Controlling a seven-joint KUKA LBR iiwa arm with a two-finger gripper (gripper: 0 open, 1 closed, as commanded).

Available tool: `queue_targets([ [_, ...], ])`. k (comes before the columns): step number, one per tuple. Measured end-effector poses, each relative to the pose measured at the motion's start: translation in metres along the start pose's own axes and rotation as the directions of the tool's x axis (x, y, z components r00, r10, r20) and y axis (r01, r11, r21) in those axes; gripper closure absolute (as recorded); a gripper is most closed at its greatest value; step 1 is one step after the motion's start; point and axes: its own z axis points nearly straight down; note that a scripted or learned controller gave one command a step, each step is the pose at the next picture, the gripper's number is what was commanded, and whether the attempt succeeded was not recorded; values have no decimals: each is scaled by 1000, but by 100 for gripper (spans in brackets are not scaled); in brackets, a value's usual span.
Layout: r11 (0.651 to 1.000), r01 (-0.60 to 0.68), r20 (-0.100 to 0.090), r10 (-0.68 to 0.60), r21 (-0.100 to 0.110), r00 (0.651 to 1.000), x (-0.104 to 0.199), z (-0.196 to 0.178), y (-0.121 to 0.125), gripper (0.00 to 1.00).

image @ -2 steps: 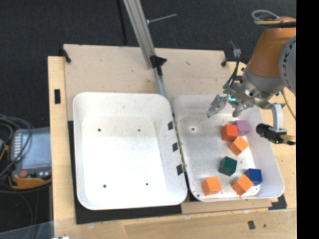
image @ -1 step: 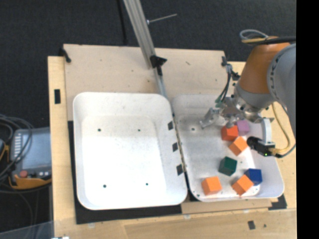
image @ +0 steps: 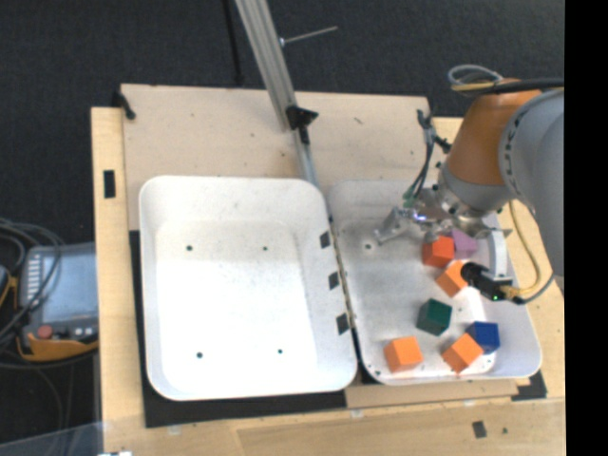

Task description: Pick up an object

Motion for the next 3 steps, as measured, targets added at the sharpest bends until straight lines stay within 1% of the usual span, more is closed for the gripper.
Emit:
queue_targets([
  [1,1000,-5,-4,5,10,1000,0,-4,-3,100],
  [2,1000,3,-5,-3,15,1000,6,-61,7,100],
  [3,1000,5,-4,-5,15,1000,5,-115,10,100],
])
